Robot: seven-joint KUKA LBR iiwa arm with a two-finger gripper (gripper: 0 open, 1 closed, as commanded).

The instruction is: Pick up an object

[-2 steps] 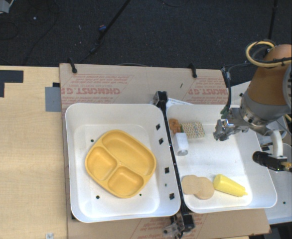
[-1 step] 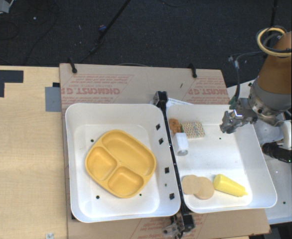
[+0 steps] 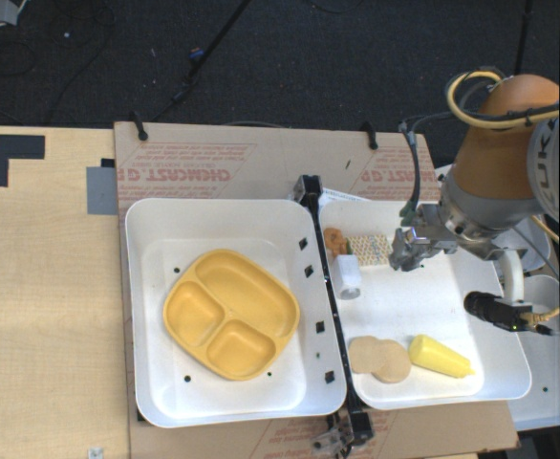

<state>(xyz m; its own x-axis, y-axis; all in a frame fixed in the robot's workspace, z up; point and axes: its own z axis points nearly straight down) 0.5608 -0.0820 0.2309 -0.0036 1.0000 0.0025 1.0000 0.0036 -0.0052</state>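
Two white bins are seen side by side on the table (image 3: 51, 304). The left bin (image 3: 151, 237) holds a yellow divided plate (image 3: 230, 312), lying flat and turned at a slant. The right bin (image 3: 495, 376) holds the loose items: a white cylinder (image 3: 346, 277) close to the divider, a small brown piece (image 3: 335, 242) just behind it, a patterned patch (image 3: 374, 249) beside that, two tan discs (image 3: 379, 358) overlapping near the front, and a yellow cone (image 3: 440, 357) just right of the discs. The claw (image 3: 407, 254) is seen low over the back of the right bin, right of the patterned patch and apart from the cylinder; nothing is seen between its tips, and whether it is apart or together cannot be told, since it is small and dark against the arm. No target is named by the task; the cylinder is judged the nearest candidate. It is likely light, stiff and smooth, so some slip and rolling is to be expected; it is best taken across its narrow width near the middle. Its long axis appears to run roughly front to back, tilted slightly, though the blur leaves this unsure. The cone is laid with its long axis left to right, its narrower end pointing right and a little forward; it is judged light, possibly soft, and is best taken across the thick part.
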